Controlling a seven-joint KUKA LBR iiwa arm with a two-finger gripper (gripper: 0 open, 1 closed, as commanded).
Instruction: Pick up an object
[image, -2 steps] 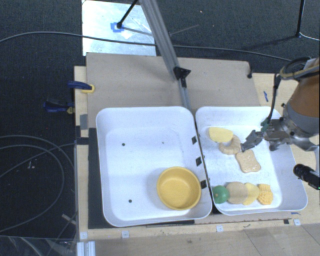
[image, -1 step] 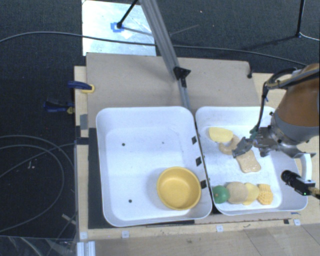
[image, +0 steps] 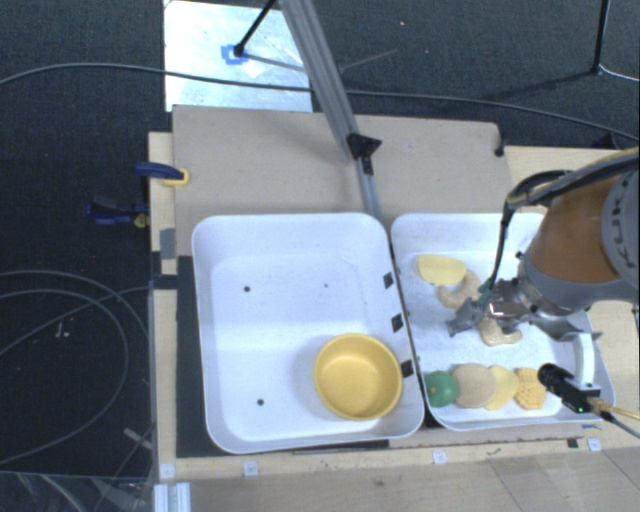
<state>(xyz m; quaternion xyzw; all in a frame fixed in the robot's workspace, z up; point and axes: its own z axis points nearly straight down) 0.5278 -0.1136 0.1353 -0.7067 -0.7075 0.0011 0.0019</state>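
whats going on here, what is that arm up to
A grey and orange robot arm reaches into the right bin, with its gripper low over some pale food-like pieces in the middle. Whether it has hold of anything can't be seen. More pieces, one green, lie along the bin's near edge. The left bin holds a yellow bowl.
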